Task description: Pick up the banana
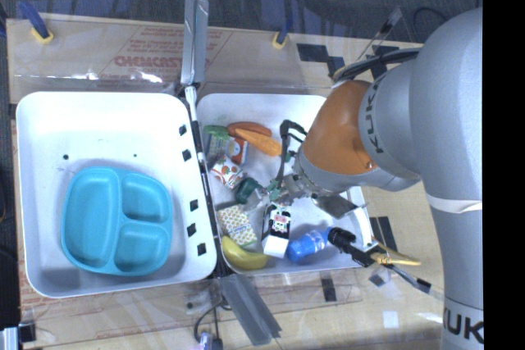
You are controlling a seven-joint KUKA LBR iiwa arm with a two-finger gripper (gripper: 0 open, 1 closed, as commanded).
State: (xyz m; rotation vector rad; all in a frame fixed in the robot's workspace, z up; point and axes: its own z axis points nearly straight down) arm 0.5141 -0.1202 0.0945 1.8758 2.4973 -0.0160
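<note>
**Banana at the near left corner of the right bin, tool above the clutter**

Banana point(244, 256): a short yellow fruit, curved, lying flat in the right-hand shallow white bin point(267, 106), at the corner nearest the camera and close to the divider between the two bins. Just beside its far end lies a pale square waffle-patterned piece point(235, 219). A small black-and-white upright carton point(279, 229) stands just to its right, and a blue plastic bottle point(308, 247) lies on its side beyond that carton.

The grey arm with the orange band point(385, 135) reaches in from the right and covers much of the right bin. Its tool point(281, 188) sits over the middle of the bin, above the black-and-white carton and apart from the banana. Whether the tool is apart or together cannot be told, and nothing can be seen gripped in it.

Toward the far side of the same bin lie an orange carrot-shaped toy point(254, 138), a green packet point(217, 142) and a small red-and-white pack point(226, 173).

The left-hand shallow white bin point(98, 123) holds a light blue divided plate point(115, 217) with three compartments. Both bins rest on the bench point(98, 53).
</note>
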